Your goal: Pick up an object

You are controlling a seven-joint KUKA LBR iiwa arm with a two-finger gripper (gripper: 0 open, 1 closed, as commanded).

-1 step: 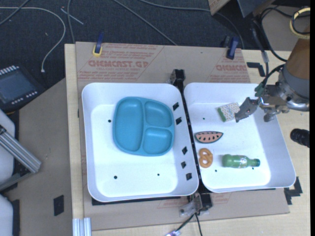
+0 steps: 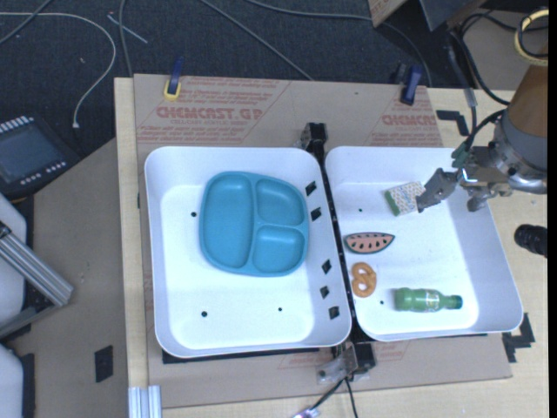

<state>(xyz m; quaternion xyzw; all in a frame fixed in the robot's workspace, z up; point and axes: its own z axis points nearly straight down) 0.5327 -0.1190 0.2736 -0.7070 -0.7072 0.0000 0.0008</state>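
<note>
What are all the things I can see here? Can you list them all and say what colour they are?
bins: two, white, side by side on the bench
divided plate: one, blue, in the left bin
speckled block: one, green and white, top of the right bin, beside the gripper
watermelon slice: one, red with a green rind, right bin, middle
pretzel: one, brown, right bin, below the watermelon slice
bottle: one, green, lying on its side, right bin, near edge
clamps: two, blue, back edge of the bench
gripper: one, grey, reaching in from the right over the right bin
</note>
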